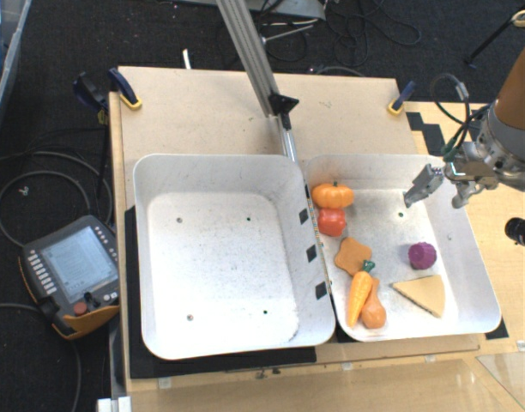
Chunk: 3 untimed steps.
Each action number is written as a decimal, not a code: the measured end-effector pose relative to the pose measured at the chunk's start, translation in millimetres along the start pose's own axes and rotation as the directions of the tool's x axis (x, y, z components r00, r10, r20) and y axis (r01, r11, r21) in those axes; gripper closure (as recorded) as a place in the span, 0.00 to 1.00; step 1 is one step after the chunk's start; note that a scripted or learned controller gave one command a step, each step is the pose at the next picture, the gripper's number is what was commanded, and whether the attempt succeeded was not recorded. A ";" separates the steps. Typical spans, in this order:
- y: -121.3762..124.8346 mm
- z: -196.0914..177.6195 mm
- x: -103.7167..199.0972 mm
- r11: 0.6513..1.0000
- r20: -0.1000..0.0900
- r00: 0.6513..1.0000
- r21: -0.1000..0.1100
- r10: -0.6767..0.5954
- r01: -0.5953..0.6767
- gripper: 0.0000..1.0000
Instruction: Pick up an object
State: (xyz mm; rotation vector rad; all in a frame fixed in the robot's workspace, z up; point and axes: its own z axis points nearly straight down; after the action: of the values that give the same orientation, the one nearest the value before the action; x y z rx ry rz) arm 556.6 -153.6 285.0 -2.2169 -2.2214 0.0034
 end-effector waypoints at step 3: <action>-3.6 105.6 -3.9 1.000 0.000 1.000 0.001 0.003 -0.003 0.00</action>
State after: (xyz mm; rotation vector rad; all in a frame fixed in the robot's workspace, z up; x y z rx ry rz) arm 552.7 -157.4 179.4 -2.2198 -2.2173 0.0049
